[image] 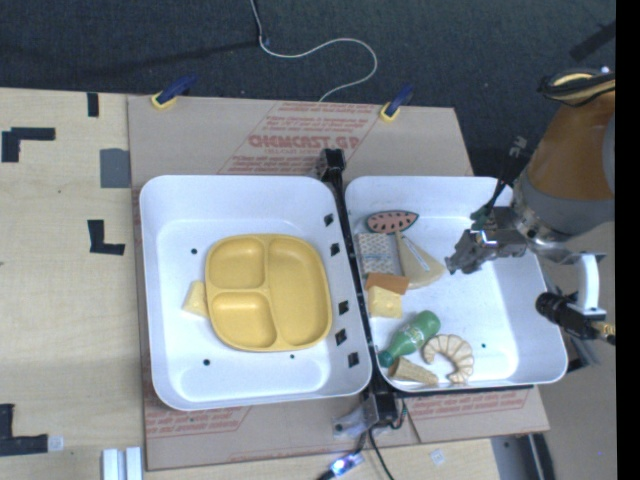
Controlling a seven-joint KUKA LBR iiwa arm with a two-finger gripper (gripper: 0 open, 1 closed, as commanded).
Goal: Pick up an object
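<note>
Pale croissant-shaped toy (450, 354) lies untouched in the right white bin (530, 368); jaws' state I cannot tell; picking remains undone.

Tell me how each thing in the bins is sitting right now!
Yellow plate: flat, right way up, in the left bin.
Green bottle: lying on its side in the right bin.
Croissant: lying flat beside the bottle.
Gripper: above the right bin, holding nothing I can see.
</note>
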